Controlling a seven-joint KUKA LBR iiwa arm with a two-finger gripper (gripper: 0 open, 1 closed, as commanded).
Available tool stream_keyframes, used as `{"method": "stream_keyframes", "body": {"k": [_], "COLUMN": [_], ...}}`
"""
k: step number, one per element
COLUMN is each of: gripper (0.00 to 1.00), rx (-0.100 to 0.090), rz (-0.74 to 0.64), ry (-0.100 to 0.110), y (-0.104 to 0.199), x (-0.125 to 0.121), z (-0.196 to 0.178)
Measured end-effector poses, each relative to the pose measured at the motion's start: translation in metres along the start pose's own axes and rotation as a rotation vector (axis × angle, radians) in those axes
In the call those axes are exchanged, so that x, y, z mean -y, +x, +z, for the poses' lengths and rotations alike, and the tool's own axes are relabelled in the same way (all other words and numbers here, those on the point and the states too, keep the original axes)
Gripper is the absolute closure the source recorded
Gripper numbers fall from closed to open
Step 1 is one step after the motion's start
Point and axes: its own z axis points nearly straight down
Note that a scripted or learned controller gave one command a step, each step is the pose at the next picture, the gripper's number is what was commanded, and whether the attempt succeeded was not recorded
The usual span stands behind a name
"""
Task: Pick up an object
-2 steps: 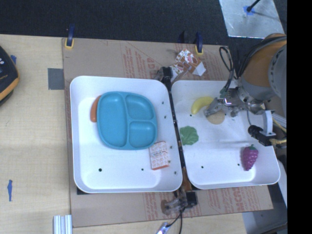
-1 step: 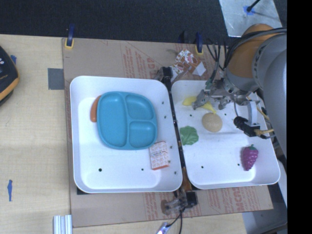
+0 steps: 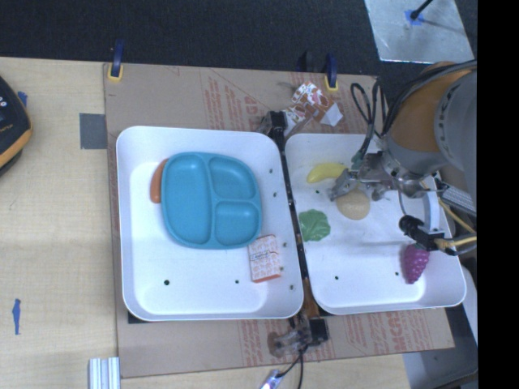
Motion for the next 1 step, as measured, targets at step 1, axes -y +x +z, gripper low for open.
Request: {"method": "stream_keyframes", "body": {"k": [1], "gripper": [1.0], "rx": [0.0], "rz": [-0.003], "ry": [-0.004], "y": [-0.0004], "x": [-0.0021], "z": [-0.0131]}}
